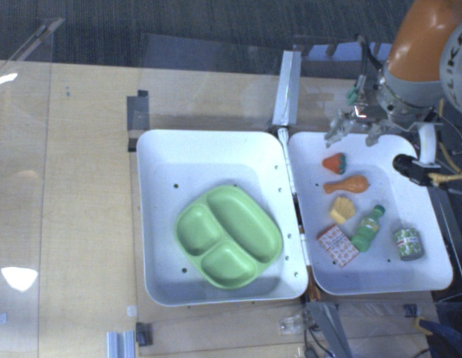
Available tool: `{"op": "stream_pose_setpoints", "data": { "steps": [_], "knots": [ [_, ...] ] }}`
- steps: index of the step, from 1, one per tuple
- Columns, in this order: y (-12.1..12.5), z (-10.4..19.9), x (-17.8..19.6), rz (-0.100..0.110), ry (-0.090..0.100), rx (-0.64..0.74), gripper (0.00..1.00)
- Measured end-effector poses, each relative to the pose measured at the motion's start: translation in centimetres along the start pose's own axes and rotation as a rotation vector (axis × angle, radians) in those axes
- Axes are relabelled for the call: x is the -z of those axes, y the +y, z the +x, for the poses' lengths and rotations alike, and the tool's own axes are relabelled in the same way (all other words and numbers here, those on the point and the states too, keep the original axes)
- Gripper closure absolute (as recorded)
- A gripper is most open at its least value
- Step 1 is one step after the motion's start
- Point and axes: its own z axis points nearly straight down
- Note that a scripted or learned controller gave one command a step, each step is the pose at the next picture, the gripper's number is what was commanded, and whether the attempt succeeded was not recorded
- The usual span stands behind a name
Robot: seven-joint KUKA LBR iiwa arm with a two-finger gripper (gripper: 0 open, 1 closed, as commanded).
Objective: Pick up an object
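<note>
A grey KUKA arm (428,39) with an orange band reaches in from the right and holds its two-finger gripper (357,129) above the far edge of the right-hand white bin (432,274), its metal fingers (336,130) spread apart with nothing between them. Below and slightly nearer lie the candidates for the pick, all resting on the bin floor: a small orange-red toy with a green top, perhaps a strawberry or carrot (334,162), closest to the gripper; a tan toy drumstick (348,185) just nearer than that; a yellow block resembling cheese (342,211); a green bottle (367,228) lying tilted beside it; a patterned red-and-white box (337,245) toward the near left corner; and a small green can (407,243) at the near right. The left-hand white bin (163,162) holds a green divided plate (228,235), sitting well apart from the arm. As far as the view shows, the task is not yet under way in any meaningful sense: no object is lifted, none is touched, and the gripper hangs clear of the pile. What appears to remain is the whole of the job, namely choosing a target, descending onto it, closing and lifting.
</note>
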Motion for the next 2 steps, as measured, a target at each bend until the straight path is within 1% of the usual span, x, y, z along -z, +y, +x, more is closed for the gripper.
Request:
{"op": "stream_pose_setpoints", "data": {
  "steps": [1,2],
  "knots": [
    [3.4,-2.0,-7.3,0.001,-0.001,-0.004,0.0],
    [3.6,-4.8,-16.3,-0.006,-0.002,-0.003,0.0]
  ]
}}
